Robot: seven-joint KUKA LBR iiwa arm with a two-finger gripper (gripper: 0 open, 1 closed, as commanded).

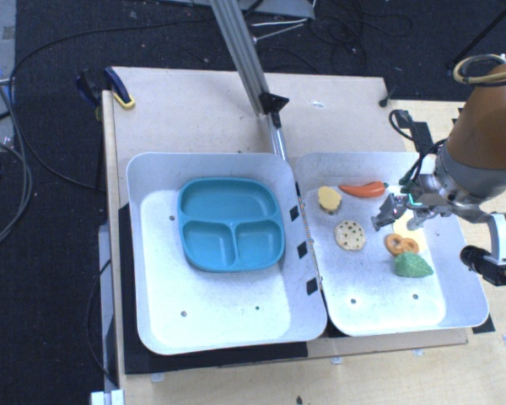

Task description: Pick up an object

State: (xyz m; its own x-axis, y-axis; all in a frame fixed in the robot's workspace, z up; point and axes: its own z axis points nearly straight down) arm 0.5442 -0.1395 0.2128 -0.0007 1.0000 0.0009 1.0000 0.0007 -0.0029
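My fingers hang over the right shallow white bin, seemingly parted with nothing between them, though blurred. Just below lie a small orange ring-shaped pretzel toy and a green leafy lump; a round speckled cookie sits left.

Claw above pretzel
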